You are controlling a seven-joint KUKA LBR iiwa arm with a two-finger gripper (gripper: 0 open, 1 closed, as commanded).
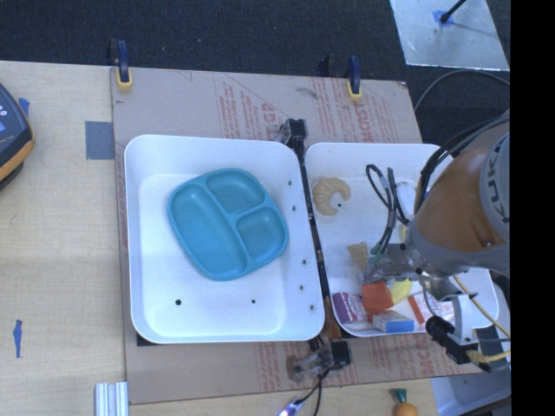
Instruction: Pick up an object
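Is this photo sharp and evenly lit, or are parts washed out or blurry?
In the camera view, the two white bins look bright, nearly washed out; the blue divided plate casts only a soft shadow; the arm looks slightly blurred; the small items beneath it are too fuzzy to identify.

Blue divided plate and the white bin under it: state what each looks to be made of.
Blue divided plate: probably moulded plastic, smooth, slightly glossy; uniform colour, rounded compartment ridges. White bin in the left of the view: likely thin formed plastic, semi-matte; rounded corners, raised rim, small dark holes in its floor. Neither can be confirmed from the look alone.
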